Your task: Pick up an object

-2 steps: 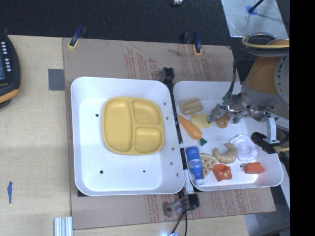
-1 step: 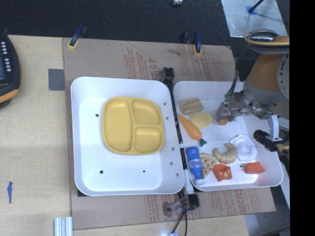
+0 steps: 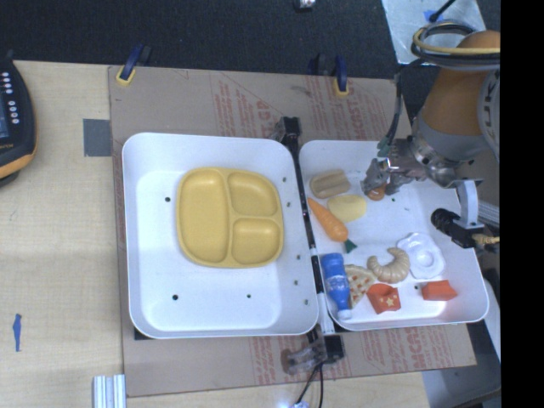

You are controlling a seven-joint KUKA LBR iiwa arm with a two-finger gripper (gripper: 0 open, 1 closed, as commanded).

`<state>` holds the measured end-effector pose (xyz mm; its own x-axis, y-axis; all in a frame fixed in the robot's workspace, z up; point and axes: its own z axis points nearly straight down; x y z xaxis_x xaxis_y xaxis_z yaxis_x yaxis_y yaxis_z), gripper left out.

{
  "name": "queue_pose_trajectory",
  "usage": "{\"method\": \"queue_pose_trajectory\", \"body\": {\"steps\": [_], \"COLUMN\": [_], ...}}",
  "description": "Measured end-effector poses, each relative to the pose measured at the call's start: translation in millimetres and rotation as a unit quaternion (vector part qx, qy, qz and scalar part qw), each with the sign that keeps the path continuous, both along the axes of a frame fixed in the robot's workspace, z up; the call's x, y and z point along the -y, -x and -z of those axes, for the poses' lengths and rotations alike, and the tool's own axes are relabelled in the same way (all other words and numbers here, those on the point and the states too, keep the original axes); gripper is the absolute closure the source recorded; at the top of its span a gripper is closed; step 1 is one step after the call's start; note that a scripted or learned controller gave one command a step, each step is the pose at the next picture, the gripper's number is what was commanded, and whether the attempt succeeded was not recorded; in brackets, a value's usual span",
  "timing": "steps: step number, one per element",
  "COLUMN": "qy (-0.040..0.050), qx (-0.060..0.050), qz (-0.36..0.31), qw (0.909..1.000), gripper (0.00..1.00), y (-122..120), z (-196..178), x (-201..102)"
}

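The right bin (image 3: 463, 313) holds several toy foods: a tan bread roll (image 3: 330, 182), a pale yellow potato-like piece (image 3: 347, 207), an orange carrot (image 3: 328, 219), a croissant (image 3: 390, 264), a white egg-like piece (image 3: 422, 253), a blue tube (image 3: 334, 282), a pizza slice (image 3: 357, 280), a red block (image 3: 383, 297) and an orange-red block (image 3: 439, 291). My gripper (image 3: 379, 182) hangs low over the bin's upper middle, just right of the bread roll and above the pale piece. A small orange-brown bit shows at its tips. Whether the fingers grip it is unclear.
The left bin (image 3: 144, 228) holds a yellow divided plate (image 3: 229, 217). A black divider (image 3: 299, 195) runs between the bins. Blue and yellow clamps (image 3: 341, 73) sit on the board's far edge. A black handset (image 3: 10, 117) lies at far left. The arm's wrist (image 3: 455, 100) looms over the right bin's far right corner.
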<state>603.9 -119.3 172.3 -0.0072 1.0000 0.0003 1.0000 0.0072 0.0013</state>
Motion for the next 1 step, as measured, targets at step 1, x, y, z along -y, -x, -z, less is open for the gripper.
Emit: {"method": "queue_pose_trajectory", "body": {"steps": [1], "qy": [-0.0003], "qx": [0.001], "qz": [-0.001], "qw": [1.0], "gripper": [1.0], "y": [-17.8], "z": [-44.6], "x": [-66.0]}}
